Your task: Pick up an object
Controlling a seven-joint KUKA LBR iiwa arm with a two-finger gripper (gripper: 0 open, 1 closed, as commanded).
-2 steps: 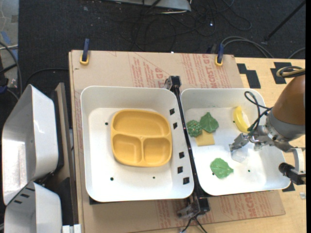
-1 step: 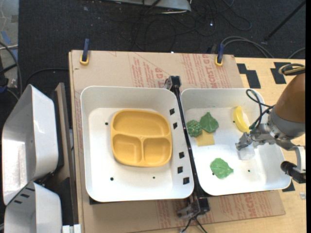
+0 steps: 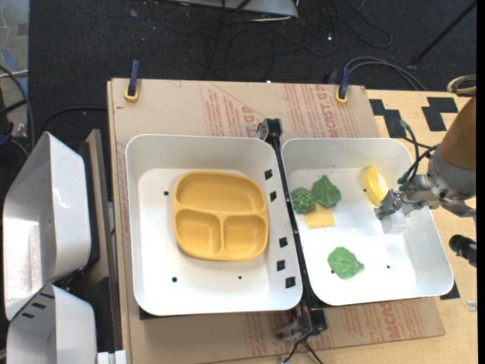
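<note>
A robotics lab: two white bins [image 3: 144, 203] sit on a cardboard-covered bench [image 3: 227, 105] held by clamps [image 3: 132, 82], with loose cables [image 3: 250, 40] across dark carpet on the far side.

Arm [image 3: 464, 146]: enters from the right edge of the view, orange band uppermost, grey wrist section below it.
Wrist: angled down and to the left, ending in dark cabling and metal fittings.
Gripper [image 3: 388, 207]: low, at the arm's leftmost end, pointing left; finger spacing not discernible.
</note>
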